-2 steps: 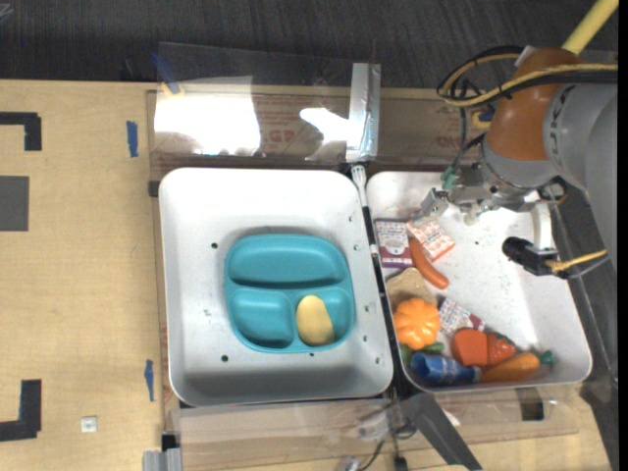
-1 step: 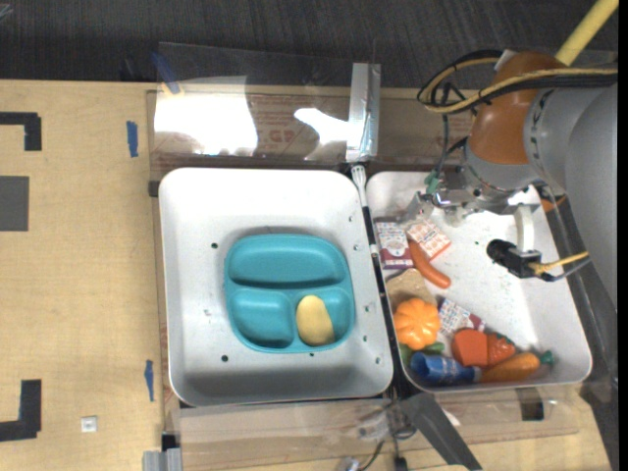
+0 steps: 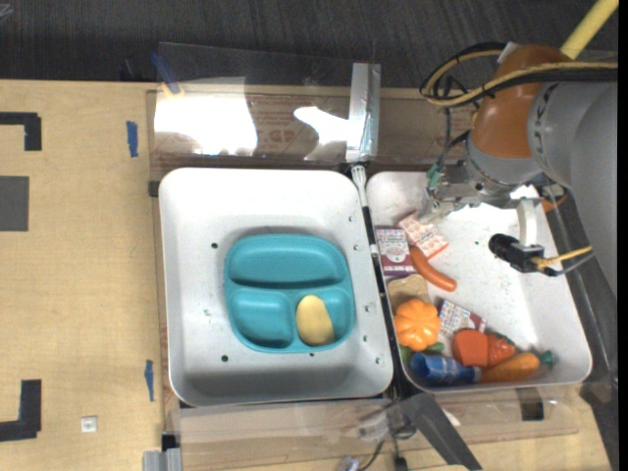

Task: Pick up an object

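Spotting the gripper (image 3: 444, 192) over the eleven o'clock corner of the right bin (image 3: 510, 297), on the arm coming in from three o'clock. Spread or pressed together? Cannot tell from this angle, and cannot make out anything pinched. Just off it toward seven o'clock, a white-and-red packet (image 3: 424, 234) lying flat on the bin floor, close under the tool, contact impossible to judge. Next out, at that packet's eight o'clock, a purple-printed packet (image 3: 392, 245) tight against the bin's nine o'clock wall. Down at six o'clock from the first packet, an orange-red sausage shape (image 3: 434, 268), lying at a slant and touching the packet's lower edge. Further toward six, an orange pumpkin toy (image 3: 416, 324), and just beside it at three o'clock a third packet (image 3: 459, 314). Crowded along the six o'clock wall: a blue bottle (image 3: 437, 368) on its side, a red piece (image 3: 471, 346) at its one o'clock, then an orange carrot (image 3: 515, 364) with a green tip reaching the five o'clock corner. Out at nine o'clock, well apart from the tool, the left bin (image 3: 186, 263) with a teal divided tray (image 3: 285, 263), and a yellow oval piece (image 3: 315, 320) in its five o'clock compartment.
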`<state>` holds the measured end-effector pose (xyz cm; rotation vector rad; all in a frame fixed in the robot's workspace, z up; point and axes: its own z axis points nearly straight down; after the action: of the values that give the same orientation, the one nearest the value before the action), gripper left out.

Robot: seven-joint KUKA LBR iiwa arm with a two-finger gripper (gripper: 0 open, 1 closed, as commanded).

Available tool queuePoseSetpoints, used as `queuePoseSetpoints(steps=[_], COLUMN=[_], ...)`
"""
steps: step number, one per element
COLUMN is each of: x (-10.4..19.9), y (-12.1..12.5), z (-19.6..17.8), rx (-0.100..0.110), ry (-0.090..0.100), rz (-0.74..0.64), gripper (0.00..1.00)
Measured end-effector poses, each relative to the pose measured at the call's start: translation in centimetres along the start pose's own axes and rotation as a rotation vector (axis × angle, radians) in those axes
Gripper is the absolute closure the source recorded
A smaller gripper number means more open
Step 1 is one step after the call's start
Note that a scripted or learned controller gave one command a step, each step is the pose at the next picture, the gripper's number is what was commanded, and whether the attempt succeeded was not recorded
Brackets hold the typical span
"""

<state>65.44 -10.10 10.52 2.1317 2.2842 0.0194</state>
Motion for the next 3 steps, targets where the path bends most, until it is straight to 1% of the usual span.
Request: queuePoseSetpoints(steps=[1,2,3], x=[0.0,-0.6,1.7], y=[-0.1,-1.0,-5.2], z=[0.2,0.9,-8.2], rx=[0.004,-0.002,0.017], ry=[0.001,0.005,0.005], rz=[0.000,0.007,-0.148], gripper=[0.00,0.00,0.00])
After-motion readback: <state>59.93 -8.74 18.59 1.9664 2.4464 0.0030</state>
